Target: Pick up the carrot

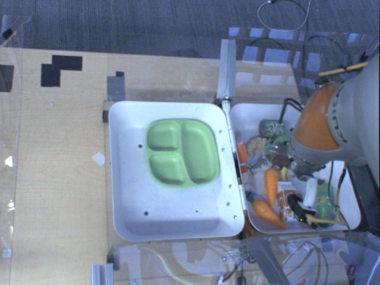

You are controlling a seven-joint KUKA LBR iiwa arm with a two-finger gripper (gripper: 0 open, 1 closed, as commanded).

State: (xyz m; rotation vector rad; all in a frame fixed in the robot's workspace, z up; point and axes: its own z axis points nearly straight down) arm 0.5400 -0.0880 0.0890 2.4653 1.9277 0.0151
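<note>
We look down on two white bins set side by side on a pale bench. The left bin [124, 177] holds a green divided tray [181, 152] w/ three compartments, sitting roughly mid-bin. The right bin [240, 120] is crowded: one carrot [271, 186] lies near the bin's middle, pointing toward the near wall, and a second carrot [267, 214] lies at a slant just beside it, close to the near-left corner, amid assorted small items we can't identify. The grey arm [356, 123], orange band [314, 123] above the wrist, reaches in from the right & hangs over the right bin. Its gripper [295, 166] sits just right of the first carrot; whether it's released or clenched, we can't tell.
</note>
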